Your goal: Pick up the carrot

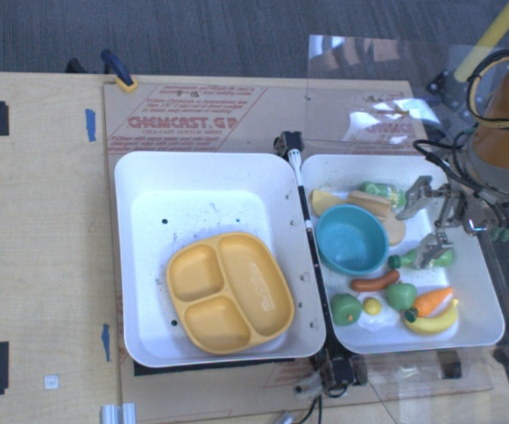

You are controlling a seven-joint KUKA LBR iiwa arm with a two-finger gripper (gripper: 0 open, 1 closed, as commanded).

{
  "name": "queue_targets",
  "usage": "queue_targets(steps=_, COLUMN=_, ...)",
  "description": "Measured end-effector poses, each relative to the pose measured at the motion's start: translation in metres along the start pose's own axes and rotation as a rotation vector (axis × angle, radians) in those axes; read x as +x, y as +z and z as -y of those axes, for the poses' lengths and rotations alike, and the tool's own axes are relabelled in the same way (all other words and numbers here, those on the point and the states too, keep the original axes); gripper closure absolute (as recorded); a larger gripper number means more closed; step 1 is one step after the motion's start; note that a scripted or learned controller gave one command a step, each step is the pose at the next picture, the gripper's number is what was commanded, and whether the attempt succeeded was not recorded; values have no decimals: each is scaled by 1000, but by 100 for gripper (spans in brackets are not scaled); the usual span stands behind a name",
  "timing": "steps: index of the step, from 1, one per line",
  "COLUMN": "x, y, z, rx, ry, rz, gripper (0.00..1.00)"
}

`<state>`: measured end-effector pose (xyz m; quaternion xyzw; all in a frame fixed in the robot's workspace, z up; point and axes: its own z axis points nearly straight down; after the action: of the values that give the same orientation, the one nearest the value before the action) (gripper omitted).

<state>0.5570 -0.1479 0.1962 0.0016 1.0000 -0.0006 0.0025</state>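
The carrot [435, 301], orange with a green stub, lies in the right bin [487, 300] near its front right corner, resting against a yellow banana [432, 324]. My gripper [421, 223] hangs over the right bin's middle right, behind the carrot and apart from it. Its fingers [412, 198] stand spread open, and nothing is held between them. A small green toy [441, 256] lies just by the nearer finger.
The right bin also holds a blue bowl [352, 238], a red sausage-like toy [376, 282], a green pepper [345, 308], a round green fruit [401, 295] and more toy food at the back. A yellow divided plate [228, 291] lies in the left bin [140, 237].
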Motion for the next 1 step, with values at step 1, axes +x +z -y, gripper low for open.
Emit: queue_targets(steps=1, x=49, y=91, z=39, rx=-3, ry=-159, rz=-8, gripper=0)
